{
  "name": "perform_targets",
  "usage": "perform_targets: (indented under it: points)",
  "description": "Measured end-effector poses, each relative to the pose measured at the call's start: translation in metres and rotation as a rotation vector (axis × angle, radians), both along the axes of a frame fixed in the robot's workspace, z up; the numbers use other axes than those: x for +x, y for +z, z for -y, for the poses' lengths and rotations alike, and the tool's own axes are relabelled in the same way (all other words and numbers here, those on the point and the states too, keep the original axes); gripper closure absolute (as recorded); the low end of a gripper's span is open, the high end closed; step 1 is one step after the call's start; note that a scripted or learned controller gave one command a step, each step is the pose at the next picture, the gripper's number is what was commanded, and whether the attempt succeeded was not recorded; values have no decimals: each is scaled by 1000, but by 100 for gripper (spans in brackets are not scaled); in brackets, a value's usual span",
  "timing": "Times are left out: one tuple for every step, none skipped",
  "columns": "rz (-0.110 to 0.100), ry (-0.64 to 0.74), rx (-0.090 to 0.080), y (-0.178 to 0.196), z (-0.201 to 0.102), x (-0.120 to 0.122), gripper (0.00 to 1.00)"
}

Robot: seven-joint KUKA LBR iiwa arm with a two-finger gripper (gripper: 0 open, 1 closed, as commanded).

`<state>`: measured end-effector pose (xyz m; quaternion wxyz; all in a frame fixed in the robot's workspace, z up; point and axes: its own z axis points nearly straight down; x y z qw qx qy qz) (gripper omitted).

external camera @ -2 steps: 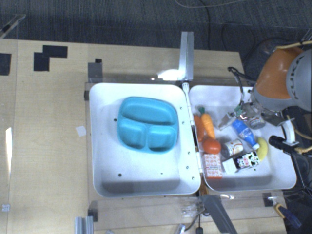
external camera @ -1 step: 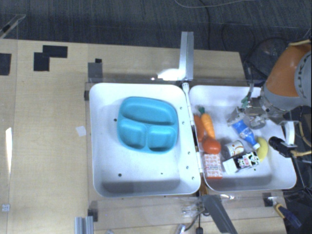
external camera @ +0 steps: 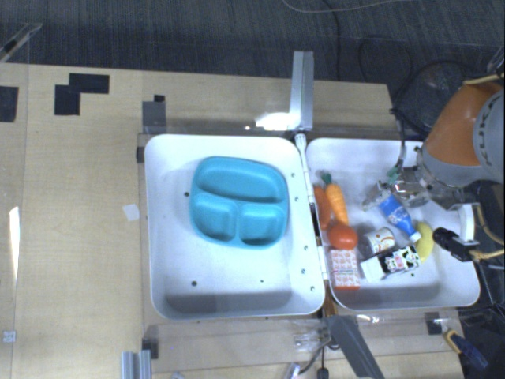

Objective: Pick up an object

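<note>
A cluster of small objects was seen in the right bin (external camera: 450, 290), gathered toward its middle and near edge. A blue bottle (external camera: 397, 215) lay tilted near the bin's centre, and just beyond its far end the gripper (external camera: 400, 183) was positioned low over the bin; whether anything was gripped could not be told, nor could the state of the gripper be made out. A yellow banana-like piece (external camera: 426, 242) was placed just beside the bottle toward the bin's right edge. Along the left edge of that bin a carrot (external camera: 337, 202) was laid lengthwise, with a red tomato-like object (external camera: 342, 236) touching its near end and a small red-and-white patterned box (external camera: 343, 268) just nearer still. A small round can (external camera: 382, 239) and a white carton with dark print (external camera: 394, 262) were set close together toward the near edge. The left bin (external camera: 170, 235) was occupied by a blue divided tray (external camera: 237, 200), placed around its centre. The grey arm with its orange band (external camera: 458, 125) was extended in over the right bin's far right corner.
</note>
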<state>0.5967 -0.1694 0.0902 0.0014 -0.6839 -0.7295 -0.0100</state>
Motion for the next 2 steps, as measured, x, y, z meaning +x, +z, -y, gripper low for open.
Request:
perform_targets:
  points:
    - [7,0,-12,12,4,1,100]
    - [-4,7,-17,115,-51,21,100]
